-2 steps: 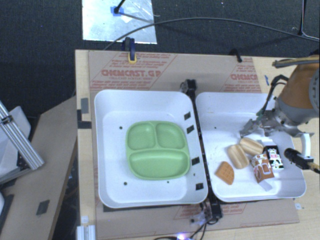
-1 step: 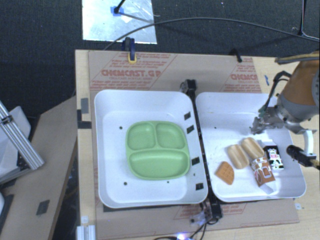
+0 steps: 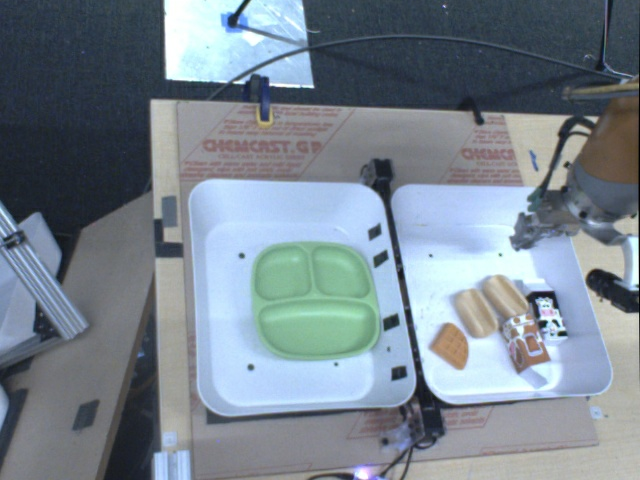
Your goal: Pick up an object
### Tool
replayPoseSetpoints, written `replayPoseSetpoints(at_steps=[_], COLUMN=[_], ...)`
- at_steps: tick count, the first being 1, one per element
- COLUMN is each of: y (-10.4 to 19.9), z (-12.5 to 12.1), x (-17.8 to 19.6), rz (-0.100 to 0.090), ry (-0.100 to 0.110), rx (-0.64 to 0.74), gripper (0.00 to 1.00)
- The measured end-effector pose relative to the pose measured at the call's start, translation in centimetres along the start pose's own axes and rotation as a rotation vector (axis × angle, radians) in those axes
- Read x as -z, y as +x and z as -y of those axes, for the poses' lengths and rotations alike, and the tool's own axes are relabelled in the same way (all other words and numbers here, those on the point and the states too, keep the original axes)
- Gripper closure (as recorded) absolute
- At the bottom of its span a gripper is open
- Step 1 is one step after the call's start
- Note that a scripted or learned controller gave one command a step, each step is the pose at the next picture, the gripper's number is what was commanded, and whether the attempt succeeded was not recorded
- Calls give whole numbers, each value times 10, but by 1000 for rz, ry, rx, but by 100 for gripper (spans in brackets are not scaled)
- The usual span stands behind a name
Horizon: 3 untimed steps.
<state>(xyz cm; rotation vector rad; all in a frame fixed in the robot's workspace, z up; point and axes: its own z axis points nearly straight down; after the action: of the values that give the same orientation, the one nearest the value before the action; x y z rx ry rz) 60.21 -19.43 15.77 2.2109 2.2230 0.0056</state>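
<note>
In the right bin [image 3: 470,218] lie several small food items: two tan bread rolls [image 3: 490,303], an orange waffle piece [image 3: 451,346], a brown carton [image 3: 525,343] and a black-and-white carton [image 3: 549,318]. My gripper [image 3: 527,233] hangs over the bin's upper right part, above and to the right of the rolls, apart from all items. Nothing shows between its fingertips.
The left bin [image 3: 230,228] holds a green divided plate [image 3: 316,299]. A black clip row [image 3: 388,258] runs between the bins. A blue clamp [image 3: 262,96] sits at the board's back edge. An aluminium bar [image 3: 35,278] stands at the far left.
</note>
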Motion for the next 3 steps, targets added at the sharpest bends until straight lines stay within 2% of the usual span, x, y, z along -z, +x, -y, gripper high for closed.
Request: replayPoseSetpoints(at_steps=[2, 3], y=[16, 70], z=[-1, -3], x=[107, 92], rz=[0, -3], ry=[-1, 5], rx=[2, 4], gripper=[100, 100])
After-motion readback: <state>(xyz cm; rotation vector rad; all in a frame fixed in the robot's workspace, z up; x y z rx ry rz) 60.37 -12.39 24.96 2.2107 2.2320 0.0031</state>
